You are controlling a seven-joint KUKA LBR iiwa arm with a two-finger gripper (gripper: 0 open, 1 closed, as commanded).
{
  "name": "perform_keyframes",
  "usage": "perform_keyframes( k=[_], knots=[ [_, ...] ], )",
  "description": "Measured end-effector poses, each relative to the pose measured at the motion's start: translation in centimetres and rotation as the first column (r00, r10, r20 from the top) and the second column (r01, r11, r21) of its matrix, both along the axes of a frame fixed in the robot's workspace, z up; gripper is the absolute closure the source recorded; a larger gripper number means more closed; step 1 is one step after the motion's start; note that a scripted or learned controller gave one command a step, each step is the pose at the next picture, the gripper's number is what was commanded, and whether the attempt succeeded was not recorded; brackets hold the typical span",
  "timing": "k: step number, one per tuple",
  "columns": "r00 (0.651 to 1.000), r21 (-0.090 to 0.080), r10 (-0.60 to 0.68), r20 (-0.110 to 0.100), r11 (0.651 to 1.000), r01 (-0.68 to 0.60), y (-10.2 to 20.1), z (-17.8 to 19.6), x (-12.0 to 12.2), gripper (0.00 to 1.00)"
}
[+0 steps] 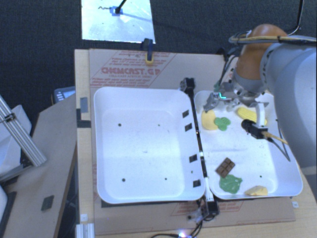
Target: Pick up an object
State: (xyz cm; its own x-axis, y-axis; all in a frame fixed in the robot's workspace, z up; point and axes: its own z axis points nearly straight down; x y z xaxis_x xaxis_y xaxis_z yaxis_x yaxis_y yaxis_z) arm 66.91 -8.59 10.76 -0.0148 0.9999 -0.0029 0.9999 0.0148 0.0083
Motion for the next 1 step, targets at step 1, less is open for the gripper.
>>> perform_keyframes(
  k=[1],
  knots=[
    [1.0, 0.004, -0.015, -0.012, 1.0, 0.015, 0.13, -2.45, -5.27, 0.0]
  ],
)
